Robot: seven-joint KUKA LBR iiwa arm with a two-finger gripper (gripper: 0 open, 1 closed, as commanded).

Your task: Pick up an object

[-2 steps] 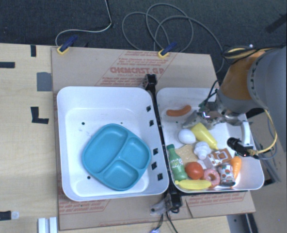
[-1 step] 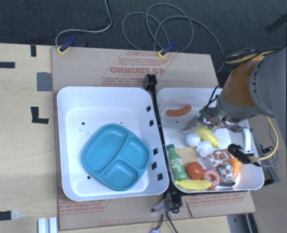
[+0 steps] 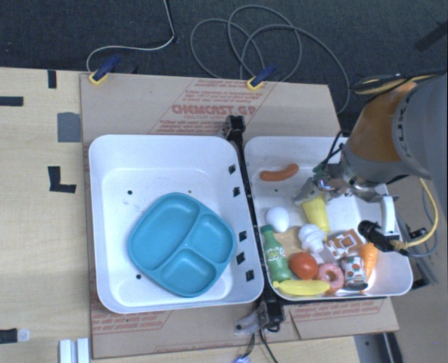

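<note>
— How far along can the pick be judged to be?

— Early, it would seem. The tool (image 3: pixel 319 185) is seen low over the right bin (image 3: pixel 290 151), at its upper middle, just beside the yellow bottle-shaped toy (image 3: pixel 315 214) and a little right of the toy sausage (image 3: pixel 278 173). Nothing is seen lifted clear; every item appears to lie on the bin floor. A grasp and a lift are judged to be left.

— Is the tool released or clenched?

— That cannot be told; its tip is small, dark and mixed with cable and shadow.

— Which object is being aimed at?

— Probably the yellow toy, though this is only inferred from nearness. Whether it is touched cannot be made out.

— What else is there?

— In the same bin, a white egg (image 3: pixel 277 218), a green bottle (image 3: pixel 274 252), a tomato (image 3: pixel 304 265), a banana (image 3: pixel 302 286), a pink ring (image 3: pixel 331 274) and a carrot (image 3: pixel 369 259) are crowded together, several overlapping. In the left bin (image 3: pixel 118 157) a blue divided plate (image 3: pixel 181 243) is laid. Part of the right bin's far side is covered by the arm (image 3: pixel 406 131).
</note>
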